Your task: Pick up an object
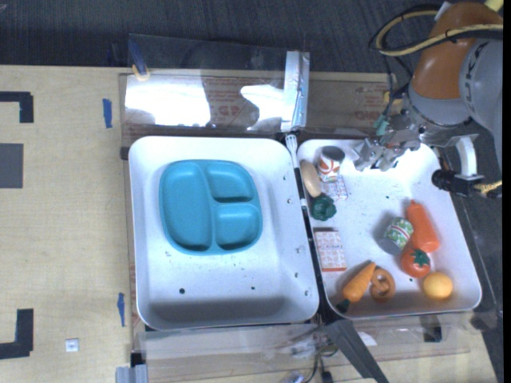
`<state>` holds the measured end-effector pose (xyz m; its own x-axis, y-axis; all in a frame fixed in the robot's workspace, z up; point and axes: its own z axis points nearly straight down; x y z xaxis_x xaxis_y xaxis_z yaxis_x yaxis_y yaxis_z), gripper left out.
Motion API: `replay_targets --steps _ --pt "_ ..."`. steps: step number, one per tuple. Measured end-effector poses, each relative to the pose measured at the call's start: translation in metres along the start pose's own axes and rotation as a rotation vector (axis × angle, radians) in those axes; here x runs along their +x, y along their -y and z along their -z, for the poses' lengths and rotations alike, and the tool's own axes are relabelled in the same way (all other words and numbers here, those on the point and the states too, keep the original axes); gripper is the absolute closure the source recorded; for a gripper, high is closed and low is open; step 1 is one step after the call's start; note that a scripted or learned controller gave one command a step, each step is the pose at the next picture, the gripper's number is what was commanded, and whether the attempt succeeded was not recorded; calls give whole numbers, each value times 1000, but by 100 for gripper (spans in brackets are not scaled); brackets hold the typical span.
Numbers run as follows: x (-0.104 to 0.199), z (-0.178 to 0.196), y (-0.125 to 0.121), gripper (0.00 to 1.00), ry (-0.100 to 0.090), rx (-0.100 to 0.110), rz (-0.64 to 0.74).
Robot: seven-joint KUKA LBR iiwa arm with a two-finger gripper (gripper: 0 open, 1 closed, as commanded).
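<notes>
Pincer (382, 156) over right bin's (457, 238) far edge, finger state unclear, nothing seen held. Carrot (422, 225), can (398, 233), tomato (415, 261), lemon (437, 285) toward near right corner. Blue tray (211, 206) in left bin (152, 286).

text: none legible | printed card (329, 248): marks too small to read | can (399, 232): label blurred

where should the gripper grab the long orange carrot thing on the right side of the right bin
Grip the orange carrot across its narrow width near the middle, coming straight down from above. It lies flat and slanted, so the fingers should close across its long axis. The green-white can touches its left side and the tomato sits below, so clearance looks tight.
</notes>
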<state>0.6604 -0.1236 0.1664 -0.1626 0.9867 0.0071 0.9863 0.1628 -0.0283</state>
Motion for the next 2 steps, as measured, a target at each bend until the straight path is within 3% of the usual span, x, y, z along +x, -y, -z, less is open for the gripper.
replay_targets --steps 1,2 --pt "-17 202 1 100 18 -43 178" --pt "-11 60 38 100 7 -21 236"
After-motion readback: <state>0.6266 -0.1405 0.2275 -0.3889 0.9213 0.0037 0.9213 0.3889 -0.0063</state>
